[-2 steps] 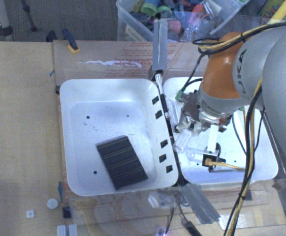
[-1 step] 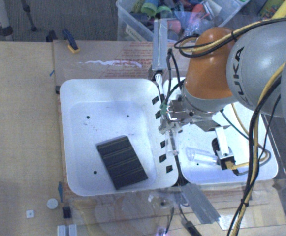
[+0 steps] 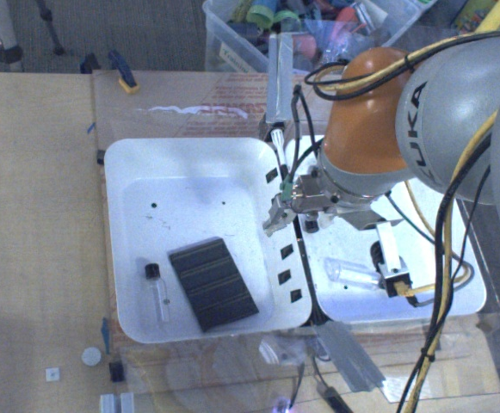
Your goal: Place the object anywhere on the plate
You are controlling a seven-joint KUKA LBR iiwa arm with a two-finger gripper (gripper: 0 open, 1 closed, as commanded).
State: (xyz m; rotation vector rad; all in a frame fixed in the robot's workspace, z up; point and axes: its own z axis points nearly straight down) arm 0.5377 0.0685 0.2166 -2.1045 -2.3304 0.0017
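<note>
1. Object. The likeliest task item is a small clear vial with a black cap. It lies flat near the front-left corner of the left bin, cap toward the back wall. It is just beside the plate, and it is not clear whether the 2 touch. A second clear piece lies on the floor of the right bin and could equally be the item meant. The task sentence does not settle which.

2. Plate. The plate is a dark ribbed slab lying askew against the left bin's front edge. Nothing rests on it, so the placement is judged not yet done.

3. Gripper. The gripper hangs over the wall shared by the 2 bins, well apart from the vial and nearer the clear piece. The wrist and orange band cover it from above. Whether it is spread or closed cannot be told, and no item is seen in it.

4. Assessment. That position serves neither a pick nor a release. The cables trailing over the right bin could snag.
</note>
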